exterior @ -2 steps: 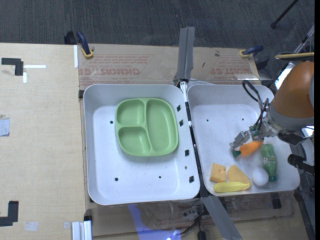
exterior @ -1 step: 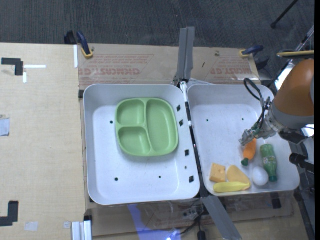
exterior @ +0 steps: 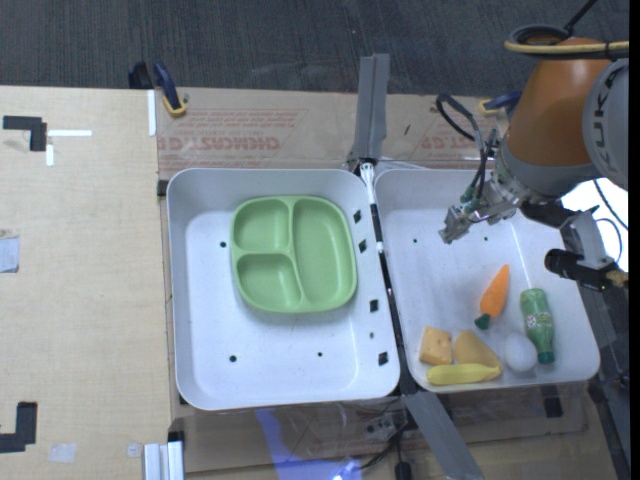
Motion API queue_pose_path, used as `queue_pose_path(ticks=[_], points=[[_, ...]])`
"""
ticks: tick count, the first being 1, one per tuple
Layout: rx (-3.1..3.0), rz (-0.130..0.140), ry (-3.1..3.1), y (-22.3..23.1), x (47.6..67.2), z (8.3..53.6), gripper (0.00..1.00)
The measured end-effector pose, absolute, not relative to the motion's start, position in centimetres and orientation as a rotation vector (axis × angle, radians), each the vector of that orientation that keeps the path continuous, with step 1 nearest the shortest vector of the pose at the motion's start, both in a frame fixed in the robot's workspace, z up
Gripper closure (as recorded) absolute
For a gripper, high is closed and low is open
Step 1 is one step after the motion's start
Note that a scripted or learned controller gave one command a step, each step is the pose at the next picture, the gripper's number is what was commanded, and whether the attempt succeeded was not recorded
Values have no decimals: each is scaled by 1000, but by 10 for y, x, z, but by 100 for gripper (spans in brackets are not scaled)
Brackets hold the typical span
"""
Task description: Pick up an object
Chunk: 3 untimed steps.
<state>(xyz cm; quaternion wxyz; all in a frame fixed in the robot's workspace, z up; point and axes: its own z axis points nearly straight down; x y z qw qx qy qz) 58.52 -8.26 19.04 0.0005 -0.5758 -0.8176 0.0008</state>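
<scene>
My gripper hangs over the upper middle of the right bin, with nothing seen between its fingers. Below and to its right lies an orange carrot with a green stem end. A green bottle lies near the bin's right wall. A white egg-like ball sits just below the bottle. Two yellow-orange wedges and a yellow banana rest along the bin's front edge. The gripper is apart from all of them.
The left bin holds a green divided plate. A grey divider bar rises between the bins at the back. A black bracket on the arm sits at the right bin's right edge.
</scene>
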Motion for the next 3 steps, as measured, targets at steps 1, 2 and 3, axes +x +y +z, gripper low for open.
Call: queue_pose_path(ticks=[1, 2, 3], points=[[-1653, 2, -2668, -132, 477, 155, 100], [-2008, 5, -2414, -57, 525, 224, 100], [-2015, 5, -2404, -117, 507, 102, 100]])
